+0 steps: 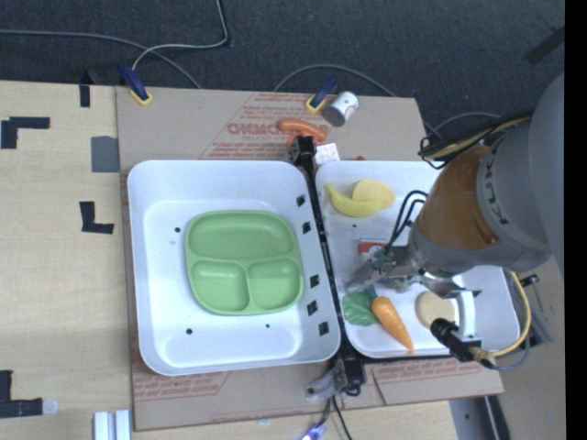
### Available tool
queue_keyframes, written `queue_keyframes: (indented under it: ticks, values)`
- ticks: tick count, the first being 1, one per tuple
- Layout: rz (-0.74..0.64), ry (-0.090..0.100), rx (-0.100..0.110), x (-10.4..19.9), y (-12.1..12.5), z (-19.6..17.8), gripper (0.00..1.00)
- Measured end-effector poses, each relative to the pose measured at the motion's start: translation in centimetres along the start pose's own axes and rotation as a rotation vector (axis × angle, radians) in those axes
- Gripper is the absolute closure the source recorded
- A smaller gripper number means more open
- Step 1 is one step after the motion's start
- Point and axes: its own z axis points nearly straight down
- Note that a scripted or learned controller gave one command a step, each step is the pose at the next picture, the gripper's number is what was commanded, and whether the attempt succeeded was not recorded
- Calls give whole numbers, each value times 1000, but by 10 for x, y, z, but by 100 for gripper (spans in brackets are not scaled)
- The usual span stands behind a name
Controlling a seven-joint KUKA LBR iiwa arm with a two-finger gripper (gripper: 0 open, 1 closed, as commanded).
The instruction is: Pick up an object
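Dark carpet lay behind a pale bench topped with cardboard, on which two shallow white bins sat side by side. Within the left bin (151, 246) rested a green divided plate (245, 260). On the floor of the right bin (514, 324) lay a yellow banana (359, 198) near the far rim, and an orange carrot (392, 322) with a green leafy top (358, 311) near the front rim, close to the divider. That carrot looked like a light, rigid plastic toy, smooth and tapered, so it would likely slip if pinched near the tip; the thicker middle seemed the surer place to take it, across its width. Over it the arm's gripper (374, 271) hung just above and beside the leafy top. How far its claw stood spread could not be told, since the wrist and cabling covered it, and nothing could be made out between its tips.
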Motion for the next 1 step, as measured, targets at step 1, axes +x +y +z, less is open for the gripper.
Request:
queue_keyframes:
  ticks: [1]
  values:
    - [0,2,2,-2,37,0,0]
